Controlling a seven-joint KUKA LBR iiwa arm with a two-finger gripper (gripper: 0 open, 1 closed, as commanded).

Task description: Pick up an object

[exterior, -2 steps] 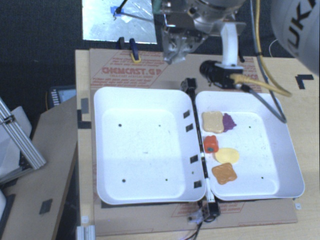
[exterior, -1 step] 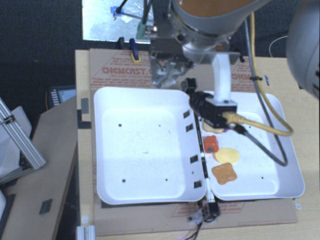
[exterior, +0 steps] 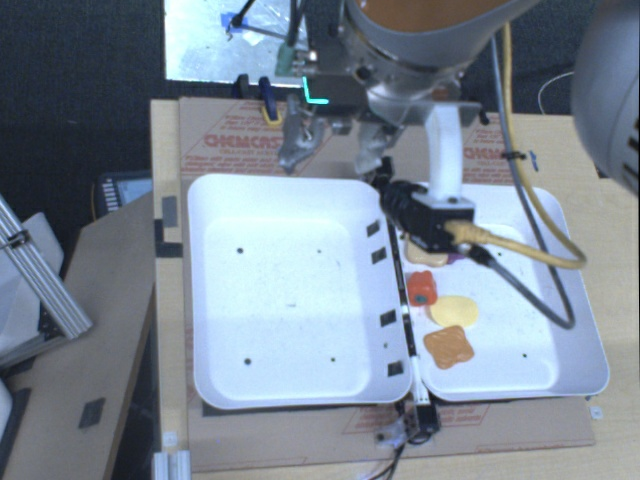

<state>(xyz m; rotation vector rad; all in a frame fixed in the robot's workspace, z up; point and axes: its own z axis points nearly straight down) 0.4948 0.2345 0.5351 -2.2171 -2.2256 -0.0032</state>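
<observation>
- hovering over the far edge of the left bin (exterior: pixel 290 298), the pincer (exterior: pixel 335 153) hangs with its fingers (exterior: pixel 297 148) spread wide and nothing between them; that reads as a pincer readied for a grab, not one carrying anything
- the things worth picking lie in the right bin (exterior: pixel 560 368), bunched along its left wall toward the near edge; a red piece (exterior: pixel 422 290) sits farthest back, a yellow piece (exterior: pixel 455 311) just beside it, an orange piece (exterior: pixel 448 347) closest to the near edge
- they look close to touching one another; a cluster so near the wall leaves little room for a finger on the wall side, so an approach from the open middle of the bin seems safer
- a small purple bit (exterior: pixel 452 258) peeks out farther back along the same wall, partly hidden by the robot's own gear; what it is cannot be told
- the pincer stands well apart from the cluster, beyond the far edge; by my judgement the pick is not yet begun, and the next move calls for a shift across the shared wall toward the near edge, then a descent
- both bins rest side by side on the table (exterior: pixel 165 148), walls touching; the risk i see is fingers closing on two pieces at once, or on none
</observation>
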